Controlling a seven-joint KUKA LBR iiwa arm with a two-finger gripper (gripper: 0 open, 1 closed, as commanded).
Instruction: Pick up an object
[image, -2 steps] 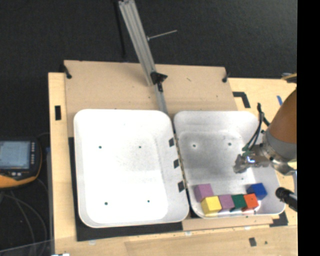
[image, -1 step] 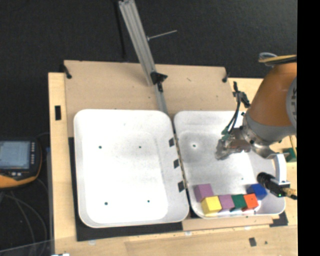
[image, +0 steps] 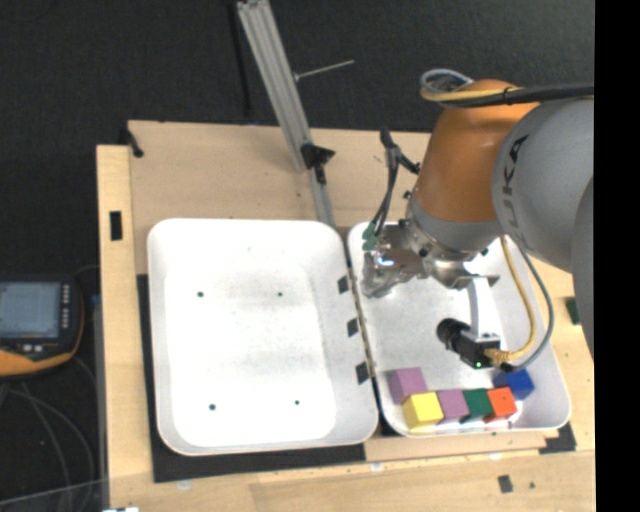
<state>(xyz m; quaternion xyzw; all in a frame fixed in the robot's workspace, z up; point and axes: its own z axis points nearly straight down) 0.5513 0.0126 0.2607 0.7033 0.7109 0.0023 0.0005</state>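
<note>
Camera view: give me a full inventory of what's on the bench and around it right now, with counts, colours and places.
Left bin: 1, white, left half of the bench, a few dark specks on its floor.
Right bin: 1, white, beside the left bin, under the arm.
Blocks: 6, clustered along the right bin's near edge: purple, yellow, paler purple, green, orange, blue.
Bench: 1, pale wood, under both bins.
Metal rail: 1, grey, slanting down from the top to the bins' far edge.
Handheld device: 1, orange with a screen, far left, off the bench.
Arm: 1, grey with orange band.
Gripper: 1, at the right bin's far left corner, away from the blocks.
</note>
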